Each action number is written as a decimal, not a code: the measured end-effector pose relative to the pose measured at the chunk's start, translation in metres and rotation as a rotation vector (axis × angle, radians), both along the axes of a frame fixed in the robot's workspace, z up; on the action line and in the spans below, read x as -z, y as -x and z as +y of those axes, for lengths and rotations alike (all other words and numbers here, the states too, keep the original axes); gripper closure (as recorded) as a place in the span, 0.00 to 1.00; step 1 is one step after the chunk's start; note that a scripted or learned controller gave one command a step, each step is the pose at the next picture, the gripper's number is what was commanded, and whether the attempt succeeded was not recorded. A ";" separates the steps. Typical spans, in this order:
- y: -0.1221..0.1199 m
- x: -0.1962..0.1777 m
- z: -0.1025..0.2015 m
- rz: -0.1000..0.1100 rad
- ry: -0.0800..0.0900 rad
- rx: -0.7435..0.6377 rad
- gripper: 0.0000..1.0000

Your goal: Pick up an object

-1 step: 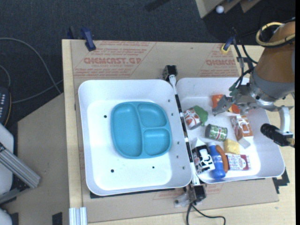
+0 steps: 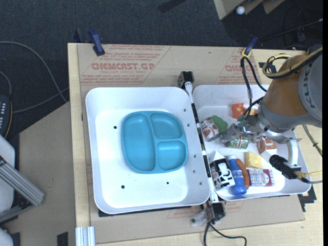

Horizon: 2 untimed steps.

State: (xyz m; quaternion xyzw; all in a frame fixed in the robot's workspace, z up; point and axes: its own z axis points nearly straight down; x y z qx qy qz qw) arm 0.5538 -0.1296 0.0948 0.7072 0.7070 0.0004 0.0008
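The right bin holds several small items. Among them are a red-and-white pack, a green piece, an orange-red box, a small green-labelled can, a yellow block, a blue bottle, a black-and-white box and a red packet. My gripper is low in this bin. It sits just above the small can and right of the green piece. The grey arm with its orange band covers the bin's right side.
The left bin carries a blue divided plate in its middle. A black clamp sits at the back where the bins meet. Cables run over the right bin's far edge.
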 end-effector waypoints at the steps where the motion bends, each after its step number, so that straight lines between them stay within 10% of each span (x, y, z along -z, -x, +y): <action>1: -0.001 -0.011 0.000 -0.003 0.000 0.001 1.00; 2: -0.052 -0.091 0.086 -0.002 -0.002 -0.003 1.00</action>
